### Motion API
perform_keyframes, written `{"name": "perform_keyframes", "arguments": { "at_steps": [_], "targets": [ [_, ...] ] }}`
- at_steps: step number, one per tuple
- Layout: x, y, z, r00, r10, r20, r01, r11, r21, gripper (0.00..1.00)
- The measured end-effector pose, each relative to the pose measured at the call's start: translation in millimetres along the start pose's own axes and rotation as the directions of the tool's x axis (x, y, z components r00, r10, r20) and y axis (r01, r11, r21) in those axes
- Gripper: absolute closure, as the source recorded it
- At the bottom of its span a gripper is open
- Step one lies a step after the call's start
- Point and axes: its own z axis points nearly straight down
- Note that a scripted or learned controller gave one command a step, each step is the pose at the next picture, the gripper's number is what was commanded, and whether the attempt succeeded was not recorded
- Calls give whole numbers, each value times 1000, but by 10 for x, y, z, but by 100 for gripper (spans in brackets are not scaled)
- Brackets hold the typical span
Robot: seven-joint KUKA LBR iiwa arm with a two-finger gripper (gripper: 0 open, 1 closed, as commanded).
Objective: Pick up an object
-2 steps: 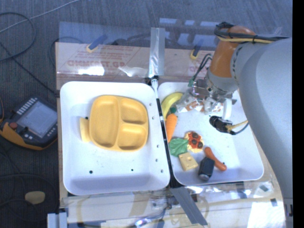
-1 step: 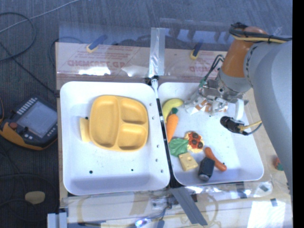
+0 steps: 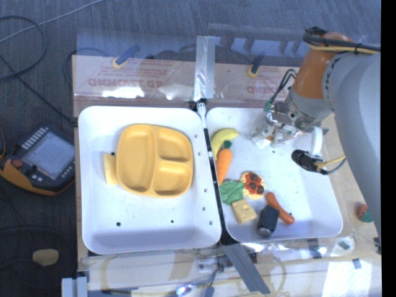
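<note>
- Two white bins side by side on the bench: left bin (image 3: 93, 228) and right bin (image 3: 322, 218), divided by a raised middle edge.
- Left bin: a yellow sectioned tray (image 3: 154, 159), tilted a little, lying over a pale yellow flat piece (image 3: 109, 169) that pokes out at its left.
- Right bin, along the left side near the divider: banana (image 3: 224, 137) at the top, carrot (image 3: 224, 163) just below it and touching, green leaf (image 3: 232, 192) under the carrot.
- Beside the leaf: small pizza piece (image 3: 252, 184), cheese cube (image 3: 244, 211) below it, dark cylinder (image 3: 268, 220) and red sausage (image 3: 279, 208) lying close together toward the front.
- Off the bench at the left, on the floor: handheld control pad (image 3: 37, 159) with cables.
- Gripper (image 3: 272, 135) low over the upper middle of the right bin, arm (image 3: 315, 73) coming in from the right; cannot tell how its jaws stand.
- Nothing seen gripped.
- Banana nearest, just left of the gripper; other toys clustered lower left, apart from it, nothing lying between.
</note>
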Motion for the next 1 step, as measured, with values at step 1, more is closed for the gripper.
{"name": "perform_keyframes", "arguments": {
  "at_steps": [1],
  "targets": [
    [617, -185, -821, 1000, -20, 4, 20, 1000, -18, 100]
  ]
}}
